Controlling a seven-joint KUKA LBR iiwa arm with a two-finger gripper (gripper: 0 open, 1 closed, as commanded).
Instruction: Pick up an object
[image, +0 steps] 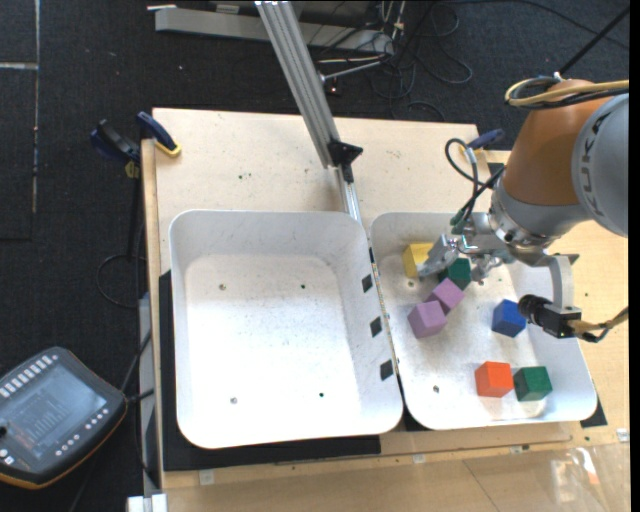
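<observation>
Jaw state cannot be determined: the gripper (452, 262) is seen from above and its fingertip region is too small and cluttered to resolve. It sits low over the upper part of the right bin (570, 400), carried by the grey arm (560, 160) with its orange band, which enters from the right side of the view. A dark green block (460, 272) lies directly at the gripper tip; whether it is between the fingers or merely beneath them cannot be told. A yellow block (416, 259) rests just to the left of the gripper, near the bin's upper left wall. Two purple blocks lie below the gripper: the smaller purple block (448, 294) is touching or nearly touching the larger purple block (427, 318), which sits lower and to the left. A blue block (508, 318) lies to the right of these, near a black fitting on the arm's cabling. An orange block (493, 379) and a green block (533, 382) sit side by side near the bin's lower right corner. The left bin (200, 240) adjoins the right bin along a shared edge. A handheld control pendant (50, 415) rests on the floor at lower left.
</observation>
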